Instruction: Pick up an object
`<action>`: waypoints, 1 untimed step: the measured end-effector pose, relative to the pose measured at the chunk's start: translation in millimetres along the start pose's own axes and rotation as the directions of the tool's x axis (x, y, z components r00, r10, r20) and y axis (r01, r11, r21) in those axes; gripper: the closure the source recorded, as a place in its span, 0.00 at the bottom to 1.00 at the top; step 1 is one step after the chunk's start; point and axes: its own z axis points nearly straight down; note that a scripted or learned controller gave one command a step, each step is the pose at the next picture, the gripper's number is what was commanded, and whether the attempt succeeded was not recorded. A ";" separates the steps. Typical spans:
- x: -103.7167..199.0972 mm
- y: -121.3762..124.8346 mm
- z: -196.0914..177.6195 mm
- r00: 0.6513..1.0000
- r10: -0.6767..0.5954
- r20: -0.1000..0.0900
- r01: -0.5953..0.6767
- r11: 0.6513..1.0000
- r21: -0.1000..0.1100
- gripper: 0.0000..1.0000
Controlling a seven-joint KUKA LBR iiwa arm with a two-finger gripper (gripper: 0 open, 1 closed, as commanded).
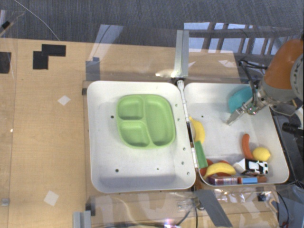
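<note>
My gripper (236,116) hangs over the far part of the right bin (213,103), pointing down and to the left. A teal object (239,98) lies right against the gripper's upper side; whether it is gripped cannot be made out. Along the bin's near side lie a yellow banana (219,168), a red marker (232,180), a black-and-white toy (257,166), a lemon (261,153) and an orange-red sausage shape (245,146). Another yellow piece (198,130) and a green stick (200,155) rest by the bin's left wall.
A green divided plate (145,120) sits in the middle of the left bin (102,170). A metal divider (186,122) runs between the two bins. The arm's orange band (282,70) stands above the right bin's far right corner.
</note>
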 end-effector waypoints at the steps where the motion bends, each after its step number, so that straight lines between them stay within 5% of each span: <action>1: 71.4 -42.9 -1.9 1.000 0.010 0.005 -0.010 1.000 -0.006 0.00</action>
